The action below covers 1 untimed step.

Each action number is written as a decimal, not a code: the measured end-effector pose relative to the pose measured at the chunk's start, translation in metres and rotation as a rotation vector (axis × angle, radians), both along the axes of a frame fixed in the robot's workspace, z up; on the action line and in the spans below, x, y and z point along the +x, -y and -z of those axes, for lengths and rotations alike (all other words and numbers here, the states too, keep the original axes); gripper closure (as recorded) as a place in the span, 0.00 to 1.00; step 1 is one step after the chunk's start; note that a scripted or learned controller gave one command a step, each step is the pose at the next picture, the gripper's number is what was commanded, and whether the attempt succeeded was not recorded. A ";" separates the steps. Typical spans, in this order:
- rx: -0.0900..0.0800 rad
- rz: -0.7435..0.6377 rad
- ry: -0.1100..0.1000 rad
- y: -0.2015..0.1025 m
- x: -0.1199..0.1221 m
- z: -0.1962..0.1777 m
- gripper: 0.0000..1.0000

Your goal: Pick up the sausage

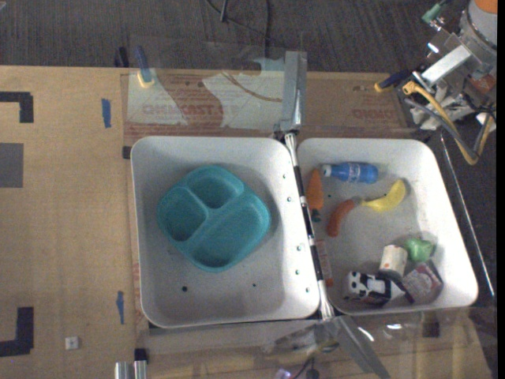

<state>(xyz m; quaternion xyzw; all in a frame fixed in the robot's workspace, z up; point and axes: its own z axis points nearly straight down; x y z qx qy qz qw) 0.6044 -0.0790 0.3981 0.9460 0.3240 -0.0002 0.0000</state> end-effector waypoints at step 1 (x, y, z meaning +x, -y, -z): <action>0.000 -0.201 0.001 -0.095 0.039 -0.037 1.00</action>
